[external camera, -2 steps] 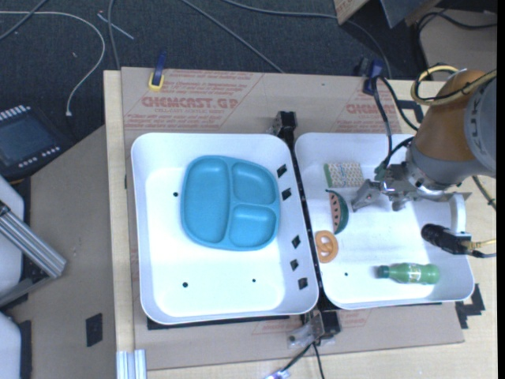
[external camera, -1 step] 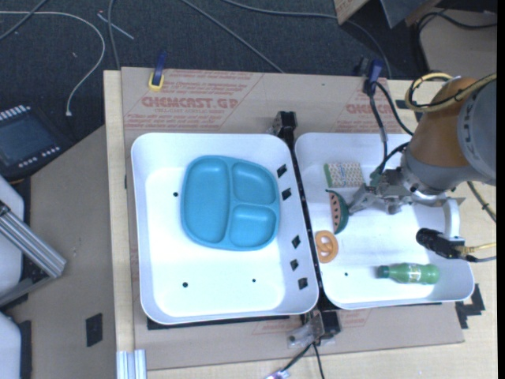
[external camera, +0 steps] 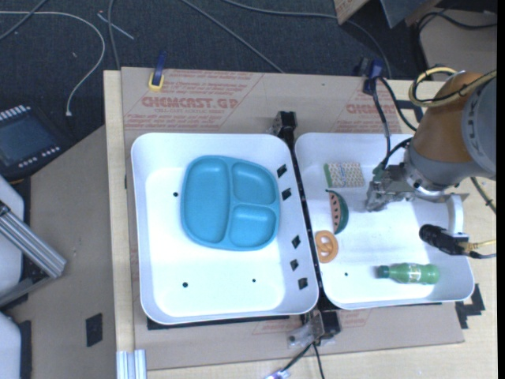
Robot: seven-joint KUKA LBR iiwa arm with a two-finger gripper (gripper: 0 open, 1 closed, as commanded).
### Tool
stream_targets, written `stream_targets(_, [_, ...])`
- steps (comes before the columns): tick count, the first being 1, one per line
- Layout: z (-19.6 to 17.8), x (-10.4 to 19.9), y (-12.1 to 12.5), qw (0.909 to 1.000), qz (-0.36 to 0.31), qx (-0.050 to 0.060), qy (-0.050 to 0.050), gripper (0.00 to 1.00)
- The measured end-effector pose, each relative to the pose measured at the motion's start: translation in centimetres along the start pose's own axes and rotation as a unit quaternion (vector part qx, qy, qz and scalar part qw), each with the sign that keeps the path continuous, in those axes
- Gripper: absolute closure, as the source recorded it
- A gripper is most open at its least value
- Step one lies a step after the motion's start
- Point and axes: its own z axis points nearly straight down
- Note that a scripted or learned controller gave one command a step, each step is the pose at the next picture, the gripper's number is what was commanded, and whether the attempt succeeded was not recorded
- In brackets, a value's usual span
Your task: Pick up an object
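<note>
Hovering low in right white bin (external camera: pixel 442 294) | gripper (external camera: pixel 377 196) state cannot be told | green plastic bottle (external camera: pixel 407 272), watermelon-slice toy (external camera: pixel 338 211), pretzel toy (external camera: pixel 327 245) all lying unlifted | pick apparently not yet made

- A blue divided plate (external camera: pixel 231 202) sits in the white left bin (external camera: pixel 158 283).
- In the white right bin (external camera: pixel 442 290): a green bottle (external camera: pixel 408 272) with a paler label, an orange-brown pretzel (external camera: pixel 327 245), a watermelon slice (external camera: pixel 338 210) in red with a green rind, and a speckled grey-green sponge (external camera: pixel 345 174).
- The arm (external camera: pixel 454 136) is grey with an orange band.
- Red lettering marks the tan board (external camera: pixel 237 93) under the bins.
</note>
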Motion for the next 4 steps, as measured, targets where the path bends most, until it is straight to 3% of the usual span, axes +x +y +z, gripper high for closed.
stream_targets(1, [-4.7,0.1,-0.7,1.0,0.0,-0.002,-0.001,1.0])
stream_targets(3, [-13.6,0.8,0.2,1.0,-0.001,-0.003,-0.002,1.0])
stream_targets(4, [-14.4,5.7,-1.1,1.0,-0.003,0.0,0.001,1.0])
